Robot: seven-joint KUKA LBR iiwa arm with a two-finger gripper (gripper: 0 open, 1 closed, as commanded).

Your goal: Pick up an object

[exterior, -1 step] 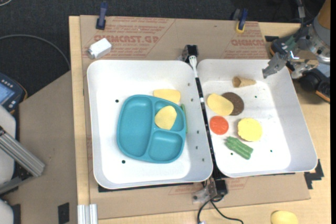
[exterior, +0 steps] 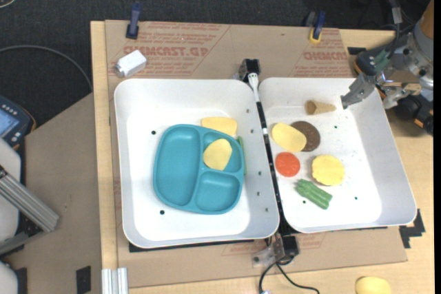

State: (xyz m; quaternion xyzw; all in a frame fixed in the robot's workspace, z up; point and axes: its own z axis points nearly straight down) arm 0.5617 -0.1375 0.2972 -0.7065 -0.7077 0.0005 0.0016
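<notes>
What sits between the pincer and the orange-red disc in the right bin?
In the camera view, a small tan piece, then the brown disc with a yellow piece overlapping it, lie between the pincer and the orange-red disc.

You look down at a slant from one fixed camera above the table (exterior: 207, 58), far enough back to take in both white bins (exterior: 131, 148) whole.
</notes>
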